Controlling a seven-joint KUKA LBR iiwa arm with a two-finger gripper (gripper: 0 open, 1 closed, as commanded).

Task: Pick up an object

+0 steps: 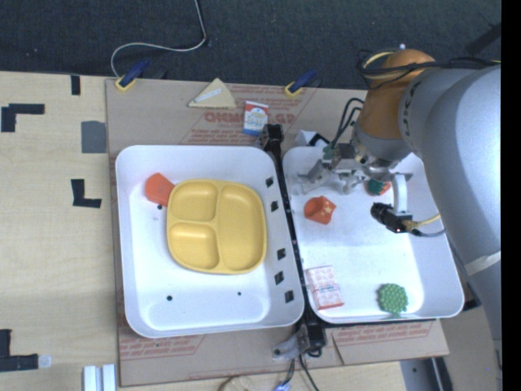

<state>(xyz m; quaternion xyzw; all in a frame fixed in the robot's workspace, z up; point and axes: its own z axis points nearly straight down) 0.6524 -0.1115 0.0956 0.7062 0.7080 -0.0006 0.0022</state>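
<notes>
Arm point(456, 137): grey, very large at the right side of the view, with the orange band point(387, 108) above the wrist; it reaches over the far part of the right bin.
Left bin point(134, 243): shallow and white, touching the right bin along a dark centre seam.
Right bin point(423, 259): shallow and white, partly covered by the arm on its right and far sides.
Yellow plate point(216, 225): a divided tray with three compartments, lying flat in the middle of the left bin.
Gripper point(338, 173): low over the far end of the right bin, its metal parts pointing left; I cannot tell how far it is open, and nothing shows in its hold.
Card packet point(323, 286): white with red print, flat at the near left of the right bin, beside the seam.
Green ball point(393, 298): bumpy, at the near right of the right bin, well apart from the gripper.
Orange block point(320, 209): in the right bin, just near of the gripper and apart from it.
Orange-red piece point(159, 188): in the left bin, touching the plate's far left edge.
Teal object point(377, 187): small, partly hidden beneath the wrist.
</notes>
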